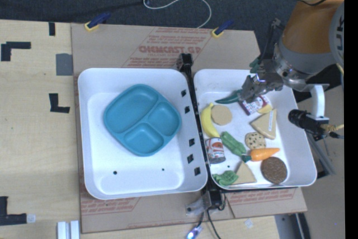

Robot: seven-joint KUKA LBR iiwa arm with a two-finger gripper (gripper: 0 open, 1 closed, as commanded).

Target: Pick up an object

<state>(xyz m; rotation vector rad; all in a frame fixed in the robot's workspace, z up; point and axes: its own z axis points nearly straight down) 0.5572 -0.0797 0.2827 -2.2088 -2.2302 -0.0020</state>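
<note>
1. Nothing is lifted clear yet; every toy food item is seen lying in the right bin [302,179].
2. The gripper [251,88] is lowered over a small red-and-white packet [253,104]; jaw state can't be told.
3. The blue divided plate [142,118] sits alone in the left bin [92,137].

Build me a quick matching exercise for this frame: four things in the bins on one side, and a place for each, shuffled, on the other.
Things:
1. blue divided plate
2. banana
3. carrot
4. brown round cookie

Places:
A. right bin, near its front right corner
B. left bin, near its middle
C. right bin, along its left wall
D. right bin, just behind the brown round cookie

Pairs: 1-B, 2-C, 3-D, 4-A
</note>
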